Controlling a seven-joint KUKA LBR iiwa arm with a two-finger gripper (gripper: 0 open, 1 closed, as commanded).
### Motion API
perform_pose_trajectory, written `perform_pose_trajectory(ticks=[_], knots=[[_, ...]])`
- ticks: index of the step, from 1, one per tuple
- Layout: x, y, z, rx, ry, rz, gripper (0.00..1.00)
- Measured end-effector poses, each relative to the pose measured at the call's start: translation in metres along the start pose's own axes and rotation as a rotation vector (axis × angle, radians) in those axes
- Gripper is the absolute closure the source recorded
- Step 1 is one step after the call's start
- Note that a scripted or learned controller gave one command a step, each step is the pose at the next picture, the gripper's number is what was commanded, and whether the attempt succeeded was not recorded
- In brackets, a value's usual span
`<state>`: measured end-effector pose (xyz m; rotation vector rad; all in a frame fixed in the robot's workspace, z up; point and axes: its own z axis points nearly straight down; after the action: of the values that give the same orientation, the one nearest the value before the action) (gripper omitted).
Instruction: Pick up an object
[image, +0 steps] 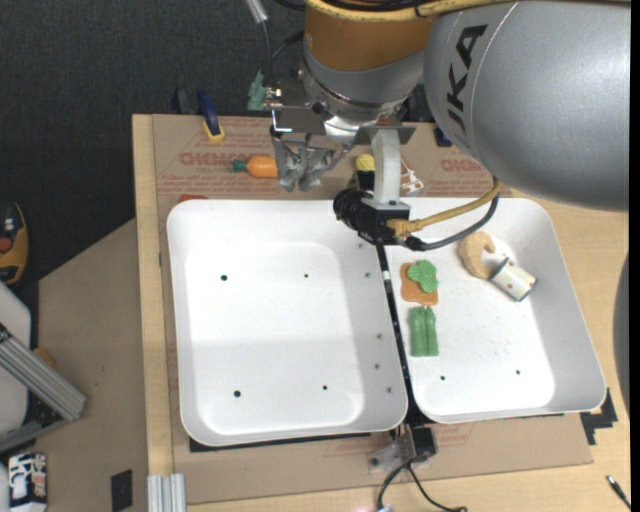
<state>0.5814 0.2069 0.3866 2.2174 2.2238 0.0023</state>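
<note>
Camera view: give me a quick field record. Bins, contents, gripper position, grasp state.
left bin: white, bare floor with small dark dots
right bin: white, holds three items
green piece: near the divider, right bin
orange-green piece: just above the green piece
tan piece: upper middle of right bin, white end
gripper: beyond the bins' far edge, over the cardboard
grasp: nothing seen between fingers
cable: yellow, crosses right bin's top edge

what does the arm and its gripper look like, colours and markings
The arm is a bulky, rounded grey casing with part of dark lettering showing on it, and an orange band rings it above the wrist. Below sits a metallic silver gripper. A black fitting and a tan cable hang beside it.
</note>
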Motion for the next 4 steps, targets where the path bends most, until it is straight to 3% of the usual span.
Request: perform_pose_trajectory(ticks=[2, 3, 4], knots=[[0.002, 0.0, -0.021, -0.004, 0.001, -0.003, 1.0], [0.02, -0.065, -0.056, 0.001, 0.003, -0.003, 1.0], [0.018, -0.104, -0.068, 0.005, 0.0, 0.0, 1.0]])
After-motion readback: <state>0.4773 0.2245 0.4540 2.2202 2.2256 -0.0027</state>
